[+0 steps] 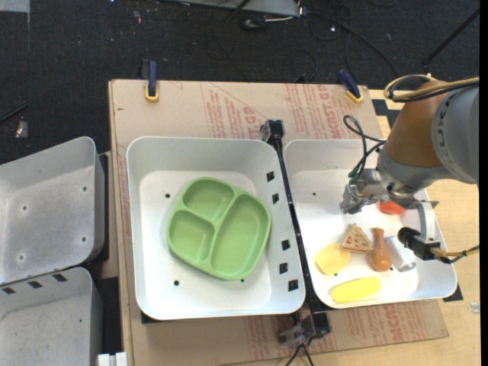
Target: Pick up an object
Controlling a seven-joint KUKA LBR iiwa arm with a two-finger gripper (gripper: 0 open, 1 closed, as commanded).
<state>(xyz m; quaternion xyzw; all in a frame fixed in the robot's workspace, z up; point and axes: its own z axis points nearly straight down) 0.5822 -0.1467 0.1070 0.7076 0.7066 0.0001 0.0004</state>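
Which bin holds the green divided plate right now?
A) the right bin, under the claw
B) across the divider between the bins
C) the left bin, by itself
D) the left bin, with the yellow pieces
C: the green divided plate lies alone in the left bin, while the yellow pieces sit in the right bin.

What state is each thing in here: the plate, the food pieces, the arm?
Green plate: flat in the left bin, upright, compartments bare.
Yellow piece: lying in the right bin, near its front edge.
Pale round piece: lying flat, touching the wedge.
Wedge: lying in the bin.
Drumstick: lying beside the wedge.
Red piece: partly hidden under the arm.
Gripper: low over the right bin, nothing seen held.
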